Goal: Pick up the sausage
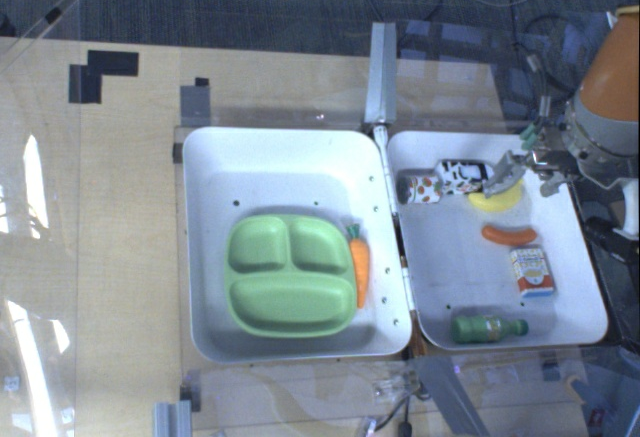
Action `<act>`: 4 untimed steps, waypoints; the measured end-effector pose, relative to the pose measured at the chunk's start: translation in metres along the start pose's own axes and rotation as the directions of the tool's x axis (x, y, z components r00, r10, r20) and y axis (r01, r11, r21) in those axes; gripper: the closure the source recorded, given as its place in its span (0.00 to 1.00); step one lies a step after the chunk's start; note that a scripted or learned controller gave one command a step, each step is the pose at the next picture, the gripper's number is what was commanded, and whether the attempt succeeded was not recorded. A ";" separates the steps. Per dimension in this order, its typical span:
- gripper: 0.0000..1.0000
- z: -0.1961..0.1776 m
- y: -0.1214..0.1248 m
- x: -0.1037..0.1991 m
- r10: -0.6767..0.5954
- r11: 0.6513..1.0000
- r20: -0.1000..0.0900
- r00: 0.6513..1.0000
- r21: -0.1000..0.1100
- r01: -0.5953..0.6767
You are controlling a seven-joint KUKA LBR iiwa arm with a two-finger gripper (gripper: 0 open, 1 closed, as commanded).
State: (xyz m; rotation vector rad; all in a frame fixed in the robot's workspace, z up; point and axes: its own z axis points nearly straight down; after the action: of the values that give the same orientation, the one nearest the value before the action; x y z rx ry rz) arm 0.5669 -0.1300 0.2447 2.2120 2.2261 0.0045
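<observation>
— Wooden bench (pixel 120 255) under two white bins; camera view looks down at a slant. Sausage?

— Lies in right bin (pixel 585 325), past centre toward three o'clock, long axis running nine to three: sausage (pixel 509 235), just under yellow piece (pixel 497 199).

— And gripper?

— Hangs over bin's upper edge, gripper (pixel 525 167), nothing between its fingers, spread a little by the look of it. Sausage sits at about six o'clock from it, near, not touching.

— So next?

— Probably down toward six, closing across the short width.

the sausage (pixel 509 235) lies open above, hemmed by banana (pixel 497 199) and juice box (pixel 533 272).
</observation>
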 end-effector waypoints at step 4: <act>0.00 0.143 0.011 -0.057 -0.046 0.999 0.001 0.999 -0.013 0.046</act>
State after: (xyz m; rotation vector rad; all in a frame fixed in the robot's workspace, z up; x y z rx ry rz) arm 0.5792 -0.1870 0.1013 2.1537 2.2686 0.0183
